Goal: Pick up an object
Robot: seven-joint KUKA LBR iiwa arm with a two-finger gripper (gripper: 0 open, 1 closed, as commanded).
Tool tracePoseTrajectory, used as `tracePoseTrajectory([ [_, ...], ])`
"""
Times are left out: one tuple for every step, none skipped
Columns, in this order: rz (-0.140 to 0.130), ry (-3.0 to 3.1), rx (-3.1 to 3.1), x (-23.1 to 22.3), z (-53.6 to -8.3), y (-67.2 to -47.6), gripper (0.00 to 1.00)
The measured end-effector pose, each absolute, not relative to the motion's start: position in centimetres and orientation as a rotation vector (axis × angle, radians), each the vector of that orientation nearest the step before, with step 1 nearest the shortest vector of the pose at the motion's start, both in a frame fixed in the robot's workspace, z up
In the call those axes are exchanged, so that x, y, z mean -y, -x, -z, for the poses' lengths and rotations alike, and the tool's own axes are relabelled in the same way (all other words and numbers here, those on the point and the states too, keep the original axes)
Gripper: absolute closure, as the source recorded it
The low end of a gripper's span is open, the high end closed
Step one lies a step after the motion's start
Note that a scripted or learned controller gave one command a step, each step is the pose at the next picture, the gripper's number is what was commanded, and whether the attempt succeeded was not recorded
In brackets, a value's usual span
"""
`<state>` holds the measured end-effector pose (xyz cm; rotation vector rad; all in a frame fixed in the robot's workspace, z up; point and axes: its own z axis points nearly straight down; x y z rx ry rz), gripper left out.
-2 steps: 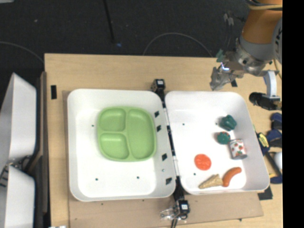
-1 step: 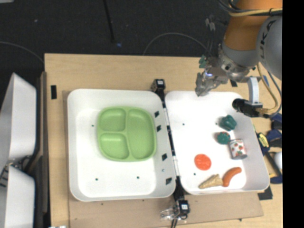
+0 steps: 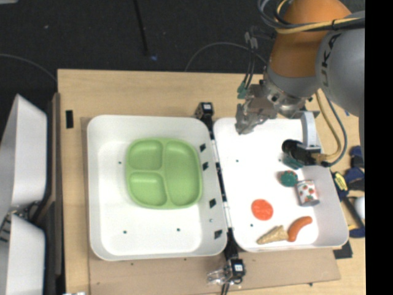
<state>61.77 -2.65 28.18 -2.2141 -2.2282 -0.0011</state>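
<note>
Left white bin [image 3: 104,226] held a green divided plastic plate [image 3: 164,173]. Right white bin [image 3: 245,165] held an orange disc [image 3: 262,209], sausage [image 3: 299,227], cone [image 3: 271,235]. Gripper [image 3: 244,125] above its corner; open/closed state: cannot tell.

One fixed camera above the bench [image 3: 141,82], looking down at a slant; both white bins [image 3: 101,165] sit side by side mid-frame; the arm [image 3: 307,35] enters from the right.
</note>
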Motion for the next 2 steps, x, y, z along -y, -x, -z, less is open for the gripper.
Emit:
tracePoseTrajectory([
  [-0.002, 2.215, 2.226, -2.2, -26.2, -59.2, 1.00],
  [0.000, 2.214, 2.227, -7.1, -26.3, -56.1, 1.00],
])
